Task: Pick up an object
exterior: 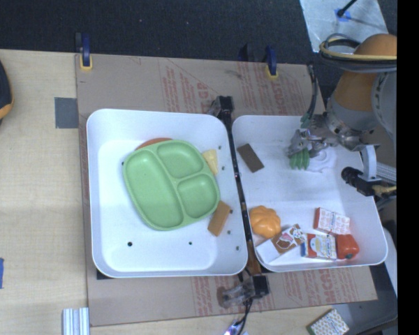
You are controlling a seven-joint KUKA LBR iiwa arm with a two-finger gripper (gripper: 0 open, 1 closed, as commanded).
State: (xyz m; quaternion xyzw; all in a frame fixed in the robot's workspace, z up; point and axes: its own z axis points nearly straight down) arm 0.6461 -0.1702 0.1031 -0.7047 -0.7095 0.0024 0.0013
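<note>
My gripper [304,145] hangs over the back of the right bin [279,187], reaching in from the right. Directly at its tip is a small green object [299,160], with a white crumpled item [325,161] just to its right. The tip meets the green object, but whether the object is gripped cannot be made out. Further forward in the same bin lie an orange toy fruit [265,222], a dark brown flat block [250,157], and several small printed cartons [321,246].
The left bin [105,229] holds a green divided plate [171,183], a yellow piece [210,160] at the plate's right edge and a tan block [219,218] near the divider. A red item [347,245] sits by the cartons. Clamps hold the bins' shared edge.
</note>
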